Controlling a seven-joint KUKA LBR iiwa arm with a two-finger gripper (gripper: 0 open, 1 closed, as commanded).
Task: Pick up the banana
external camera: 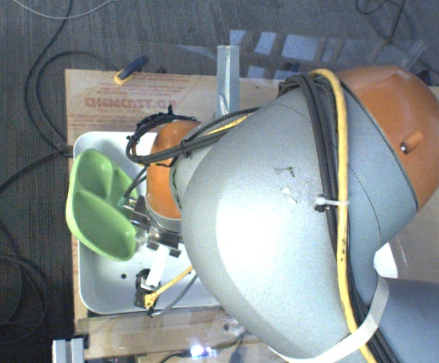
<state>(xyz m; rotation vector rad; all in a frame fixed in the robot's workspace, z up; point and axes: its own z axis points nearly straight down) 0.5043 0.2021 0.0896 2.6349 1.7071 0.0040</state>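
Note:
The grey arm fills the middle and right of the camera view, its orange wrist band (165, 180) hanging over the left white bin (102, 293). My gripper (147, 231) reaches down into that bin, right beside a large light-green, bowl-like thing (98, 206) that lies along the bin's left side. The gripper's metal body touches or nearly touches the green thing's right edge. The arm hides the bin's right half and everything to the right of it.
The bins rest on a wooden board (129, 100) with red print. A small blue and yellow object (131, 68) lies at the board's far edge. Dark cables run over the carpet at the left.

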